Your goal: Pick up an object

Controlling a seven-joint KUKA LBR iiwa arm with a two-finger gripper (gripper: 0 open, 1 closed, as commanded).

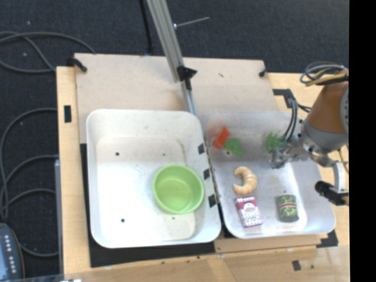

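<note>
The right bin [317, 216] holds an orange piece [221, 137], a green leafy toy [234, 146], another green leafy toy [274, 140], a tan croissant [245, 180], a red-and-white carton [249, 211] and a dark green can [287, 208]. My gripper [280, 157] is low over the right bin's far right part, just below and right of the second green toy. Nothing shows between its fingers. The arm comes in from the right, its orange band [328, 111] above the wrist.
A lime green bowl [178, 188] sits in the left bin [111, 134], near its right wall. A slanted metal pole [167, 31] rises from behind the bins. Cables [23, 51] lie on the floor to the left.
</note>
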